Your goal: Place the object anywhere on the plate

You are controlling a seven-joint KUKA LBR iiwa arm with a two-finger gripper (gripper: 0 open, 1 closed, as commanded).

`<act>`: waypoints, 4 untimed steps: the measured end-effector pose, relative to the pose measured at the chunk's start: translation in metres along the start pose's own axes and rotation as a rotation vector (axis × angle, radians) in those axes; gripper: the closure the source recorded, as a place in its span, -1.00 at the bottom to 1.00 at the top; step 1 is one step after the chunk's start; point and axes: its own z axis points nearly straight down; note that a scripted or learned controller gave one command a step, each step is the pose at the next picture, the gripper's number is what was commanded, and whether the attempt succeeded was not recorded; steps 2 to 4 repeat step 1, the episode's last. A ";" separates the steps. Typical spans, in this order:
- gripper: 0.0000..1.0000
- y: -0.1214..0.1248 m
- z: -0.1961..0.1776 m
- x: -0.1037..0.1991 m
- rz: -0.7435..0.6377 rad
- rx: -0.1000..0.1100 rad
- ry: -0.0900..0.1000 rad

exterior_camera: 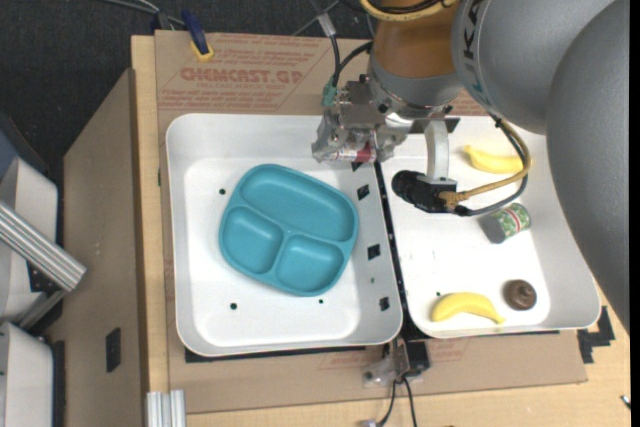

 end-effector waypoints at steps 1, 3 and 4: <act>-1.00 0.000 0.000 -0.004 0.007 0.001 -0.002; -1.00 0.000 0.000 -0.004 0.007 0.001 -0.002; -1.00 0.000 0.000 -0.004 0.007 0.001 -0.002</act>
